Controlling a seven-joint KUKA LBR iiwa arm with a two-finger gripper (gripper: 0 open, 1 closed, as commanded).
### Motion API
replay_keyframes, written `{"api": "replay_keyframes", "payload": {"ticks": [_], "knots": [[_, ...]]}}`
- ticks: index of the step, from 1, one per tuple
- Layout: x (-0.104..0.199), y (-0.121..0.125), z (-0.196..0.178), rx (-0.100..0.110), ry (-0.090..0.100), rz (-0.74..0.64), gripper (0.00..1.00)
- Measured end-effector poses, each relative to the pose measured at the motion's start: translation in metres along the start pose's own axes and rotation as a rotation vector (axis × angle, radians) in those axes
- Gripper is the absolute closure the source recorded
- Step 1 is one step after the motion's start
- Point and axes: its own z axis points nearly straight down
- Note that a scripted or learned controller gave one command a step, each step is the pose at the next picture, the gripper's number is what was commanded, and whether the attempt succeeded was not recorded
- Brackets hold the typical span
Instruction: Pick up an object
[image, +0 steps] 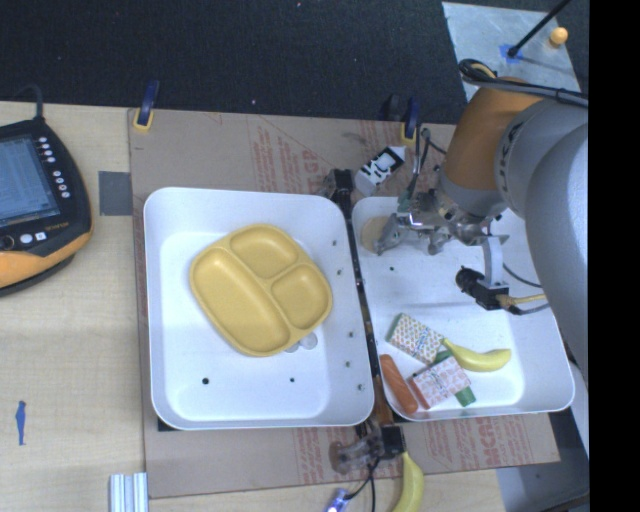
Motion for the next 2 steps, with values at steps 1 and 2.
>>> {"api": "replay_keyframes", "payload": {"ticks": [1,2], "knots": [[0.0012,-0.0002,0.0002,0.001,0.000,0.000,0.00],[0.0017,-0.0002,0.0002,0.001,0.000,0.000,0.00]]}}
